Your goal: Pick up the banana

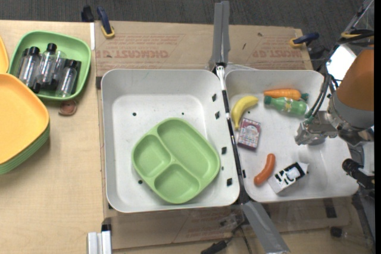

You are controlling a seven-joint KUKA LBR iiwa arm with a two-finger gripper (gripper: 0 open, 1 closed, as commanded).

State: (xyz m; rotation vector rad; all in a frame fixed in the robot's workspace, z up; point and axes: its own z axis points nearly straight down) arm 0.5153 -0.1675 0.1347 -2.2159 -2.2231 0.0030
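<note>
- Desk [65, 187]: bearing two white bins, the right bin [309, 187] lying under the pincer [309, 135].
- Banana [243, 109]: lying well left of the pincer.
- Pincer: hanging near the green bottle [287, 105]; its opening cannot be told.

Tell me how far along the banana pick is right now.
Nothing looks done yet: the banana lies on the floor of the right bin, near the divider, beside the pink card box. The gripper hangs over that bin's right side, apart from the banana, nearer the green bottle. Left: move across, descend, grasp, lift.
</note>
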